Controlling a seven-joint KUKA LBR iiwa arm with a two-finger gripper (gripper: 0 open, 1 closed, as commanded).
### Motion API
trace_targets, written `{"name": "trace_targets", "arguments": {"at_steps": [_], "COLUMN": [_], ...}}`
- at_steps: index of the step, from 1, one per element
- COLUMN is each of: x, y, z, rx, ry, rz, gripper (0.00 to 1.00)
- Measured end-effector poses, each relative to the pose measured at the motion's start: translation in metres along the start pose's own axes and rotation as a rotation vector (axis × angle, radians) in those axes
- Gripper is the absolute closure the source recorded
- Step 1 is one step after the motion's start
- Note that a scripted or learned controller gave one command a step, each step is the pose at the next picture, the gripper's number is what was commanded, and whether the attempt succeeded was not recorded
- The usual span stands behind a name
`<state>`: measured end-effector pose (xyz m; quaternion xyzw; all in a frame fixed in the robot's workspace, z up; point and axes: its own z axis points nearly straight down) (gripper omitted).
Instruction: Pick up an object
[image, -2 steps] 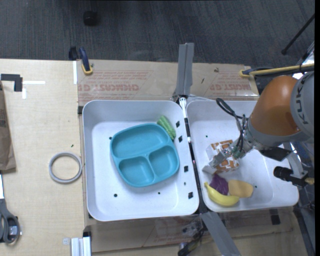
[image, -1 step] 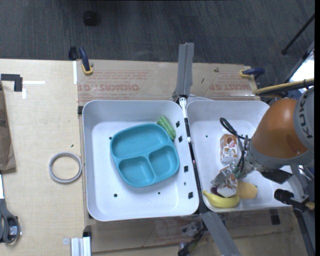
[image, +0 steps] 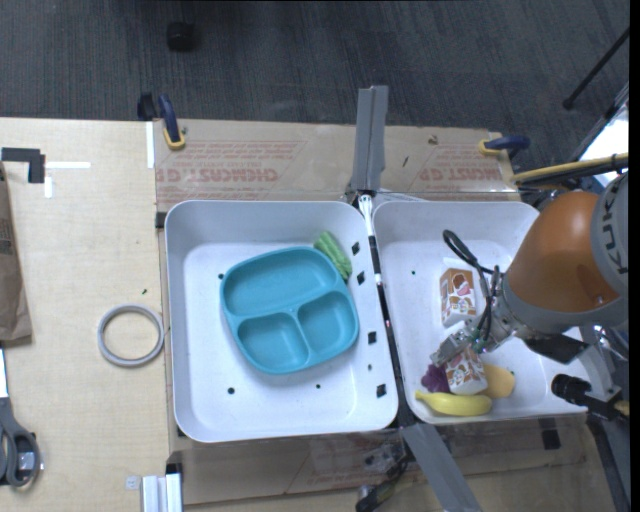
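Bench left: grey tape ring (image: 131, 334). Left bin (image: 190, 330): blue divided plate (image: 288, 309), green item (image: 334, 255) touching its upper right edge. Right bin (image: 410, 260): purple item (image: 434, 379), banana (image: 455, 403) at near wall, small carton (image: 458, 295) mid-bin, second carton (image: 466, 373) right under gripper (image: 456, 350). Claw state: cannot tell, wrist and cables block it.

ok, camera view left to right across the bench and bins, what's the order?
scissors → tape ring → blue divided plate → green leafy item → banana → orange band of the arm
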<state>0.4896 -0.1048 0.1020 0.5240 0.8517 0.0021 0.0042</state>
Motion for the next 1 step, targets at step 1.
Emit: {"name": "trace_targets", "arguments": {"at_steps": [1], "x": [0.0381], "y": [0.0973], "z": [-0.0881], "rx": [0.011], "ry": [0.003], "rz": [0.265], "gripper": [1.0]}}
